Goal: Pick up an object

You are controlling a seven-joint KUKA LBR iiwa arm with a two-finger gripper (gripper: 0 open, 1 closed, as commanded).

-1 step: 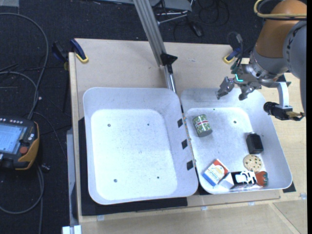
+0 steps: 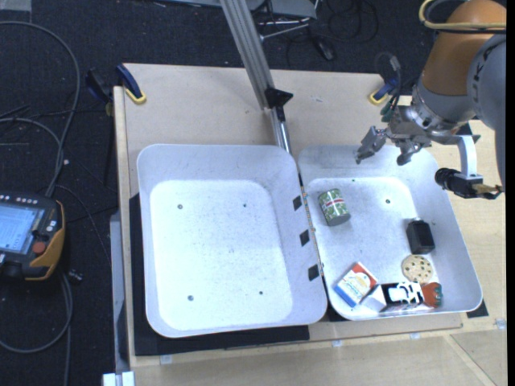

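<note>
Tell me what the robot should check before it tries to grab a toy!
1. Jaws open: ok, the gripper shows two spread fingers.
2. Jaws holding nothing: ok, nothing sits between them.
3. Things to grab in the right bin: ok, green can, black block, round cookie, small box.
4. Gripper over a target: not ok, it hangs at the bin's far rim, away from everything.
5. Can standing apart from the others: ok.
6. Box free of its neighbours: cannot tell, crowded corner.
</note>
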